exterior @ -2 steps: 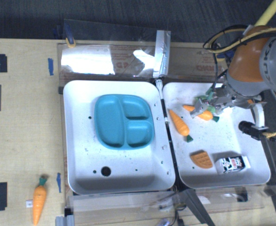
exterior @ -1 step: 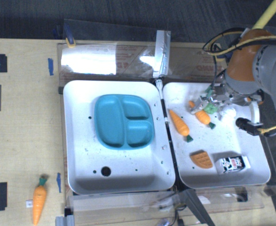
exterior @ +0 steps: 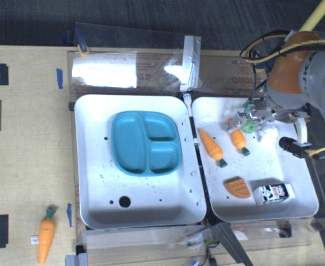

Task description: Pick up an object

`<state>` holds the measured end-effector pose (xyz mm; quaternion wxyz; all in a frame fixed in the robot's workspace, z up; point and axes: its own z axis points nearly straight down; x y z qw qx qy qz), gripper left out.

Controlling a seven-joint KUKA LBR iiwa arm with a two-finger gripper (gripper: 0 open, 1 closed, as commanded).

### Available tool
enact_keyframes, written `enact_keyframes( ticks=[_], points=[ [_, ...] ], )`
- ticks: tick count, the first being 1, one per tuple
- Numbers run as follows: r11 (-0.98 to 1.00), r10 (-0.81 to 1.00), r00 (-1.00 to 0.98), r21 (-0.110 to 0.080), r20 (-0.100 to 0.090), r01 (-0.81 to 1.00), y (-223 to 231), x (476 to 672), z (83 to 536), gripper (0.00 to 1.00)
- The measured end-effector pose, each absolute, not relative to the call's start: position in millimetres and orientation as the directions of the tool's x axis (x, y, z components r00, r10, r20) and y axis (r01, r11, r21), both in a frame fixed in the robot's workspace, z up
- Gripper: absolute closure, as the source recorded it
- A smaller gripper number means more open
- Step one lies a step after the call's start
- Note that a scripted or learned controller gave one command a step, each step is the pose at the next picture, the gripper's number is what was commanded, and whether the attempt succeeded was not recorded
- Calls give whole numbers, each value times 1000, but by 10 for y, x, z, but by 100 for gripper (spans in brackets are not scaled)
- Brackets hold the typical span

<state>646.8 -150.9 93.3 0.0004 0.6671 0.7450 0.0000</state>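
Observation:
In the right bin (exterior: 295, 204) lie a long carrot (exterior: 211, 144), a shorter carrot (exterior: 239, 139), an orange waffle-like piece (exterior: 238, 188) and a small black-and-white carton (exterior: 272, 193). My gripper (exterior: 251, 118) hangs low at the bin's far side, just above the top end of the shorter carrot. A small green object (exterior: 249, 128) sits right beneath it, touching or very near the gripper. The wrist hides what lies directly under the gripper.
The left bin (exterior: 90, 170) holds a blue divided plate (exterior: 146, 142). Another carrot (exterior: 45, 234) lies on the bench outside the bins at the lower left. Black cables (exterior: 264, 43) loop behind the arm at the upper right.

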Motion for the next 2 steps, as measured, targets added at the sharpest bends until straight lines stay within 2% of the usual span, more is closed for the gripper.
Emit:
enact_keyframes(
  ticks=[1,2],
  points=[
    [68,998,-68,-1,-3,998,-996,6674,888,100],
    [-8,1000,8,1,1,1000,-332,6238,1849,100]
  ],
)
